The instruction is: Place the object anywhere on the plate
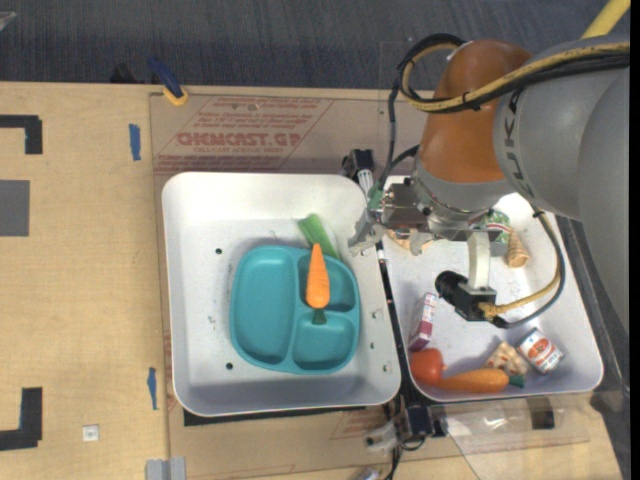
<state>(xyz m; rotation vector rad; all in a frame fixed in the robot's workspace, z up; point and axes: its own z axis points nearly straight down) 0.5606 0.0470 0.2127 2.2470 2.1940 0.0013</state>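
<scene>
Over the right bin (575,363), arm (470,118) bent low, hand (385,223) grip unclear

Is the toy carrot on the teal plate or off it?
On it: the toy carrot lies across the teal plate, over its divider ridge.

Red tomato (427,366), small can (541,351), perhaps bread (517,251)

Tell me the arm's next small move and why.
Probably lift the gripper up and back toward the right bin. The carrot already lies on the teal plate in the left bin, apart from the gripper, so the placing looks done and nothing calls for another reach there.
</scene>
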